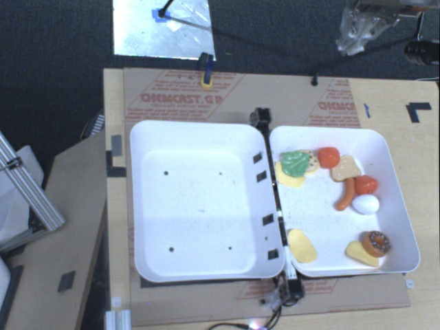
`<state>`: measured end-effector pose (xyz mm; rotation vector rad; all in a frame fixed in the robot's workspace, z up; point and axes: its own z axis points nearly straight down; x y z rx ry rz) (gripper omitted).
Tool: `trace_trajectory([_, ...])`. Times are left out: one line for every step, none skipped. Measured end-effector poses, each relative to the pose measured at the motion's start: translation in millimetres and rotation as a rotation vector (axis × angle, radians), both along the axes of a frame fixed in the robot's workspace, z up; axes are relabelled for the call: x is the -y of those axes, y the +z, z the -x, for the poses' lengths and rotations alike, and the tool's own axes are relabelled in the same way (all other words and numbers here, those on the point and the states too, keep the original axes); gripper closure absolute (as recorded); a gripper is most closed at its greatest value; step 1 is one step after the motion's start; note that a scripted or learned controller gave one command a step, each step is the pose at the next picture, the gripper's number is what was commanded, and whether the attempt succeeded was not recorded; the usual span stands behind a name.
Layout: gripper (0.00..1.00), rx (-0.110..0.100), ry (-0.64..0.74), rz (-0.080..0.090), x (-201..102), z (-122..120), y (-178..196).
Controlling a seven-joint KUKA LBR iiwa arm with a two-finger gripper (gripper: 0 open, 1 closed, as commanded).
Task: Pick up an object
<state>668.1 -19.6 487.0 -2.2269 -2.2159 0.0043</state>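
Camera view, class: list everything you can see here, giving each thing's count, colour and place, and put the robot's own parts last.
Bins: 2, white, side by side on the bench; left bin, right bin.
Leafy toy: 1, green, right bin's upper left.
Tomato toys: 2, red, upper middle and beside the sausage.
Sausage: 1, orange, middle.
Egg: 1, white, right of the sausage.
Doughnut: 1, brown, lower right corner.
Yellow piece: 1, lower left.
Gripper: 1, grey, raised beyond the bench's far edge, top right.

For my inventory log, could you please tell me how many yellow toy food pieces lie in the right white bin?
3: a pale yellow piece under the green leafy toy, a yellow slab near the front, and a yellow wedge beneath the brown doughnut. More may be hidden.
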Motion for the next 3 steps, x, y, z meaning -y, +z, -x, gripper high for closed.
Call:
trace_trajectory([1.0, 0.001, 0.003, 0.0, 49, 0, -50])
trace_trajectory([1.0, -0.007, 0.013, -0.004, -8, 4, -161])
trace_trajectory([1.0, 0.002, 0.017, -0.005, -102, 13, -181])
